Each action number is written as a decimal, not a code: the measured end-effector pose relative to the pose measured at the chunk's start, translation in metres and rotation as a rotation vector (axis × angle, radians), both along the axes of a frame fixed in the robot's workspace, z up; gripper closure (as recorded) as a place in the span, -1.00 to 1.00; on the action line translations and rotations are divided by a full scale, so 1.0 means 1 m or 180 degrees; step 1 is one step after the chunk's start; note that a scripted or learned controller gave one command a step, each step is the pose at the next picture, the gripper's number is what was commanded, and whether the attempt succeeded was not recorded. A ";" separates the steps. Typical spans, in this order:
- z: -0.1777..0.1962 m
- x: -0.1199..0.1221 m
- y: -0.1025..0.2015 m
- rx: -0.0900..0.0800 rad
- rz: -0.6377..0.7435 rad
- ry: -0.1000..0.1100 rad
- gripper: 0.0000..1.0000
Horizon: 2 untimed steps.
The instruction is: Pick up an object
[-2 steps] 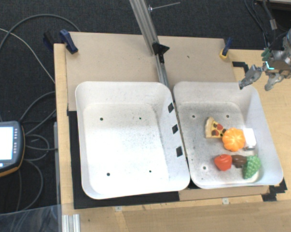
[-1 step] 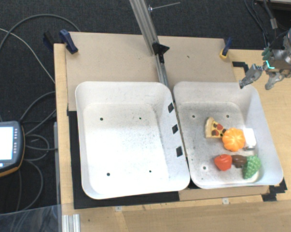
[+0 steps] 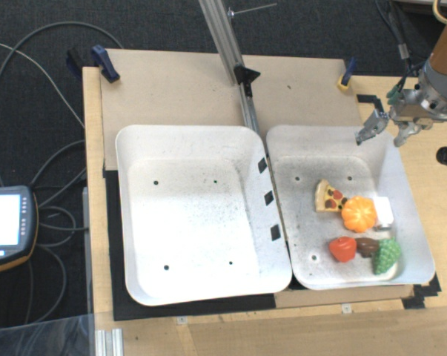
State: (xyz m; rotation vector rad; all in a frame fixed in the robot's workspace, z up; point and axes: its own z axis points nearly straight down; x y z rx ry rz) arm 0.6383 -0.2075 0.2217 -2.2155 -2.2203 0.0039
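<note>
Dark carpet surrounds your surface (image 3: pixel 97 199). Nearest you, the right bin (image 3: pixel 408 199) holds grapes (image 3: pixel 387 255), a tomato (image 3: pixel 342 248), an orange pumpkin (image 3: pixel 359 213) and a pizza slice (image 3: pixel 328 196). Beyond, your claw (image 3: pixel 385 133) hangs spread, gripping nothing.

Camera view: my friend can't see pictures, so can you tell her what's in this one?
The robot arm's tool hangs open over the top edge of the right white bin, holding nothing. Lower in that bin sit a toy pizza slice, an orange pumpkin, a red pepper and green grapes.
</note>
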 end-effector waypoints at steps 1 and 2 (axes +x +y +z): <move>-0.063 -0.003 -0.002 0.0002 -0.0006 0.0008 -1.00; -0.127 -0.004 -0.002 0.0003 -0.0006 0.0008 -1.00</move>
